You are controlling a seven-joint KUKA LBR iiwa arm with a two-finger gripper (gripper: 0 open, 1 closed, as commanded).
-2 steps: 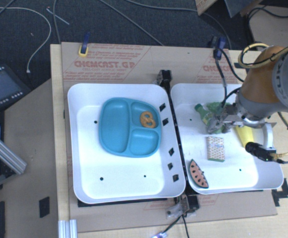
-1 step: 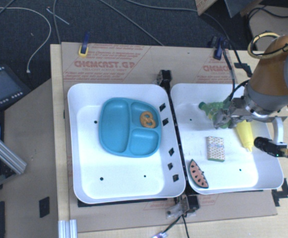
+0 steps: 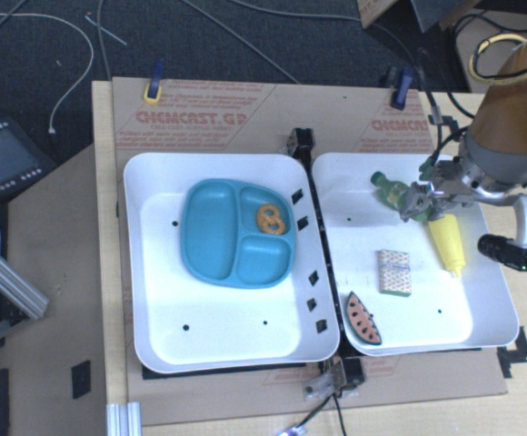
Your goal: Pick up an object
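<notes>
A blue divided plate [image 3: 237, 233] in the left bin [image 3: 154, 271] carries a pretzel [image 3: 270, 219] at its two o'clock. In the right bin [image 3: 482, 312], the gripper [image 3: 424, 202] sits low at twelve o'clock between a green object [image 3: 389, 189] and a yellow bottle [image 3: 448, 242]; its grip cannot be told. A patterned block [image 3: 394, 272] lies centre, a watermelon slice [image 3: 362, 319] at seven o'clock.

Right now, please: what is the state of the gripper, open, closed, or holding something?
Gripper: low in the right bin, between the green object and the yellow bottle; open or closed cannot be told.
</notes>
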